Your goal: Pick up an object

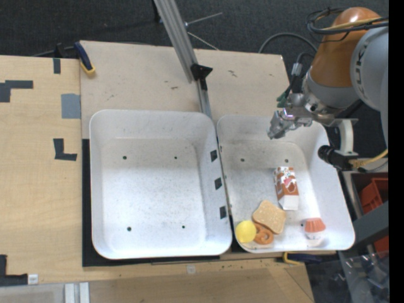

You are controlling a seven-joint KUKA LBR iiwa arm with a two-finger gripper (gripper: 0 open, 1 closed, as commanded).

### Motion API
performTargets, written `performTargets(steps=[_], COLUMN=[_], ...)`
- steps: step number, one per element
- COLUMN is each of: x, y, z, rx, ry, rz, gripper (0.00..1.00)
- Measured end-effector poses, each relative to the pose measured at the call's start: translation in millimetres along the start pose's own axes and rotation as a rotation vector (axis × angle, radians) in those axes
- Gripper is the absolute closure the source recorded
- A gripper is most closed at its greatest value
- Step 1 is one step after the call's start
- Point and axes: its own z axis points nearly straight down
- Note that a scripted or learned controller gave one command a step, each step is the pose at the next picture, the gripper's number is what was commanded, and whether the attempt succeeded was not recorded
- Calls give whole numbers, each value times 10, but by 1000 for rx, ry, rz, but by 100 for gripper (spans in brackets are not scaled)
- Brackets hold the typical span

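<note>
The left bin (151, 182) sits beside the right bin (328, 188), whose front edge carries a yellow ball (245, 232), pretzel (264, 237), toast slice (270, 217), carton (286, 187) and small bottle (314, 227). The gripper (278, 130) hangs over the back edge, grasping nothing.

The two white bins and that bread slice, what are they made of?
The bins look like moulded plastic: rounded rims, dull sheen, speckled with scuffs. The bread slice is probably a plastic or foam toy: its tan crust looks even and smooth, though the view leaves this open.
</note>
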Motion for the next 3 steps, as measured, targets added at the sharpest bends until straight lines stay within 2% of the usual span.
performTargets(steps=[1,2,3], x=[-54,-51,514], y=[96,102,272], z=[-504,-743,-646], rx=[1,4,6], ry=[0,1,2], rz=[0,0,-5], gripper=[100,100,100])
